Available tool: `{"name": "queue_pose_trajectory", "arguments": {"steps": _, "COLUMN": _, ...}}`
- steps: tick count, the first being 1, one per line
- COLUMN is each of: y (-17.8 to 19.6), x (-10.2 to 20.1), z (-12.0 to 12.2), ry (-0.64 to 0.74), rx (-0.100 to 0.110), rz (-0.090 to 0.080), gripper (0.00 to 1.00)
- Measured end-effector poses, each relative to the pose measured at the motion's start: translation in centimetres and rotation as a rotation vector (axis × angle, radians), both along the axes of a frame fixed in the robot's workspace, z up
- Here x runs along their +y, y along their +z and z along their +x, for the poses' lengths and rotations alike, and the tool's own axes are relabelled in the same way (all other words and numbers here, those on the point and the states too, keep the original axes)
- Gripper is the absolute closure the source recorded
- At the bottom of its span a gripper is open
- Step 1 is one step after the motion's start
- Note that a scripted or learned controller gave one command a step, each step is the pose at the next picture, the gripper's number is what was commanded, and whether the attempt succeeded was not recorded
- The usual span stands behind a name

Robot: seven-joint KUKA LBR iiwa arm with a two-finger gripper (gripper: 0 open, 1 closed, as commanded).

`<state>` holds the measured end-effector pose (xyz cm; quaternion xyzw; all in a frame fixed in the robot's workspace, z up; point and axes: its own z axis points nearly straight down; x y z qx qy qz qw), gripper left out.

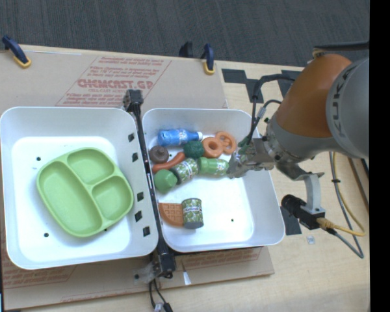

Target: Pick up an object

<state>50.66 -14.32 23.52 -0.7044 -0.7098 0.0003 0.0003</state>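
Right bin (pixel 263 229): holds a cluster of small toys in its upper half, toward 12 o'clock of the bin.
Cluster: blue bottle (pixel 177 136), orange ring (pixel 213 147), pretzel (pixel 225 139), brown donut (pixel 159 154), green can (pixel 213 166), all touching or just beside one another.
Lower pair: a second can (pixel 192 212) stands beside a waffle (pixel 170 213), toward 7 o'clock of the bin, well apart from the cluster.
Left bin (pixel 13 194): carries a green divided plate (pixel 84 190).
Tool (pixel 237 166): low in the right bin at the 3 o'clock end of the cluster, just beside the green can.
Tool state: cannot tell; the tip is dark and small against the toys, and nothing can be made out between its parts.
Task's thing: most likely the green can, lying on its side at 9 o'clock of the tool; whether they touch is unclear.
Step in hand: closing in on a toy at the edge of the cluster, by my reading.
Doing it well: come straight down over the can's short axis, so the grip spans its round body and not its length.
Care: the ring and pretzel sit at 11 o'clock of the tool, near enough to be nudged or pinched along with the can.
Risk: a round can may roll away toward 9 o'clock if only one side is met.
Check: lift slowly and see that the can rises before moving off.
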Motion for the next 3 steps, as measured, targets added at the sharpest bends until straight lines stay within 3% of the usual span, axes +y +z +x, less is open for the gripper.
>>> {"name": "queue_pose_trajectory", "arguments": {"steps": 1, "y": 0.0, "x": 0.0, "z": 0.0, "ry": 0.000, "rx": 0.001, "rz": 0.000, "gripper": 0.00}}
{"name": "queue_pose_trajectory", "arguments": {"steps": 2, "y": -13.7, "x": -6.3, "z": 1.8, "ry": -0.001, "rx": 0.004, "rz": 0.002, "gripper": 0.00}}
{"name": "queue_pose_trajectory", "arguments": {"steps": 3, "y": -12.9, "x": -6.3, "z": 1.8, "ry": 0.004, "rx": 0.008, "rz": 0.003, "gripper": 1.00}}
